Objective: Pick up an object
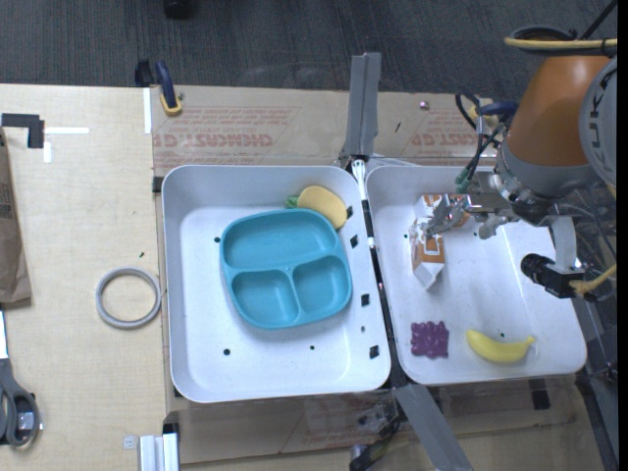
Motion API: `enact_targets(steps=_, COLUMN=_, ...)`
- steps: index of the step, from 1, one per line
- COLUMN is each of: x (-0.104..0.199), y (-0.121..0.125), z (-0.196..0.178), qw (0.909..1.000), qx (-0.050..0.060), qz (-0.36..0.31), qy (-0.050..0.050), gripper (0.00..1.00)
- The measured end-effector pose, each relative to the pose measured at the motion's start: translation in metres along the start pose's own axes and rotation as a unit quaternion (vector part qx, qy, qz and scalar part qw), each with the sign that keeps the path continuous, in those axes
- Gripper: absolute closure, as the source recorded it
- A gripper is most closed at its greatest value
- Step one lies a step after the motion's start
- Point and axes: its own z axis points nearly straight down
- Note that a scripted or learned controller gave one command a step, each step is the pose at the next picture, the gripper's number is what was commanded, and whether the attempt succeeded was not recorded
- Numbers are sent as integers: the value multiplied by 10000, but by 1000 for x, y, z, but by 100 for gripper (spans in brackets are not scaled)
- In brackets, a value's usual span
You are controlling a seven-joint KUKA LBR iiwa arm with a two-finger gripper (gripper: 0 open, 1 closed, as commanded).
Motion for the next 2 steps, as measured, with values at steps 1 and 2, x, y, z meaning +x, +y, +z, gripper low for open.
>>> enact_targets(steps=1, x=-7, y=14, z=103, qw=9993, qx=-18, qz=-386, qy=-3, gripper=0)
enact_targets(steps=2, x=-8, y=14, z=94, qw=9993, qx=-14, qz=-364, qy=-1, gripper=100)
